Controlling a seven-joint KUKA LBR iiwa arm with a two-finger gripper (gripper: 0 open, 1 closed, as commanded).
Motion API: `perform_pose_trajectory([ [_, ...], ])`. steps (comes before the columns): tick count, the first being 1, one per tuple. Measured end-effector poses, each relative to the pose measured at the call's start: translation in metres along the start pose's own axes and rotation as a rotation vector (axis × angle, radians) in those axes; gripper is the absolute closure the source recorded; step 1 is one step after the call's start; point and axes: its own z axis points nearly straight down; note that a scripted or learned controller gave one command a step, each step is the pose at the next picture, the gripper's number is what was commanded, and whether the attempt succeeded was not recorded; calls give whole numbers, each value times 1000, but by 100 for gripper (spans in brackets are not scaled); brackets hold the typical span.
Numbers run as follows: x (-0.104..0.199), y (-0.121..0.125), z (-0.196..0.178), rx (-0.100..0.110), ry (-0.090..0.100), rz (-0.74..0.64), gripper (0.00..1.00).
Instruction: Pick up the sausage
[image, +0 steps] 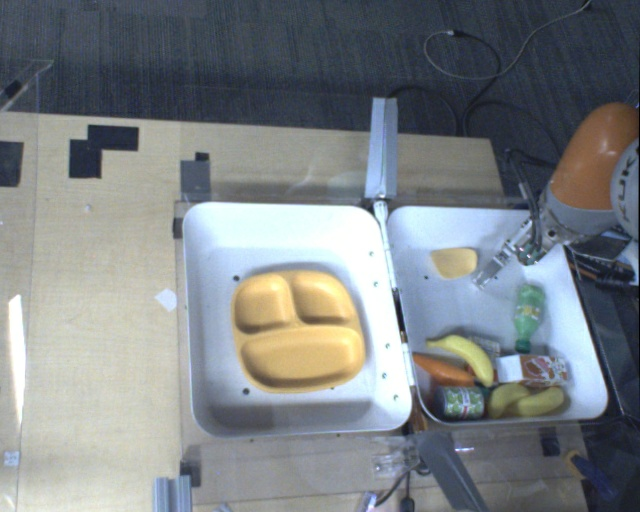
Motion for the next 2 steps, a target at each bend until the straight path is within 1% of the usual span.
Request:
perform_pose_trajectory([
  [2,0,0,0,0,0,0,0],
])
